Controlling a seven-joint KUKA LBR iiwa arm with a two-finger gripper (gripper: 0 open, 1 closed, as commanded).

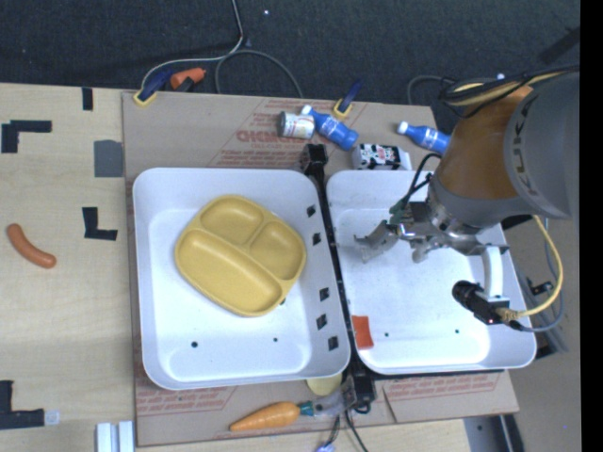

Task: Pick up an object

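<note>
A yellow divided plate lies flat in the left bin. My gripper hangs over the upper left part of the right bin, well to the right of the plate and across the wall between the bins. Its fingers are spread open and nothing sits between them. The grey arm with its orange band hides the back right of that bin.
Outside the bins, a carrot lies at the front edge and a sausage on the far left of the bench. Blue-and-white clamps and cables sit behind the bins. A small orange tag marks the right bin's left wall.
</note>
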